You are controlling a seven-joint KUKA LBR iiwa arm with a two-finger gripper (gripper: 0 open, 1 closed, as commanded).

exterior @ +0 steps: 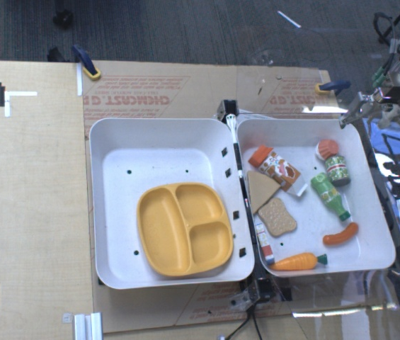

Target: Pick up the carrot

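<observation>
The jaws [352, 115] sit at the upper right, over the far right corner of the right bin [369, 190], amid cables and clutter on the arm's end; whether they are spread or pressed together I cannot tell, and nothing shows between them.

The carrot [297, 262] lies well apart from them, at the opposite, near edge of the same bin, down and to the left as the camera sees it; the coming move, as I judge it, is a long reach along the bin toward its near wall; the carrot's long axis runs roughly left to right, almost parallel with that wall, tip to the left, green stub to the right; a grip across its short width looks the sound choice; the wall just beside it may crowd one finger.

The carrot is orange, tapered and smooth, with a small green top; it looks like a toy.

Near it lie a sausage [340, 235] up to the right and a bread slice [277, 217] above; farther off are a green bottle [329, 195], a can [335, 167] and a carton [277, 167].

The left bin [107, 190] holds a yellow tray [185, 227]; both bins rest on the worktop [30, 211].
</observation>
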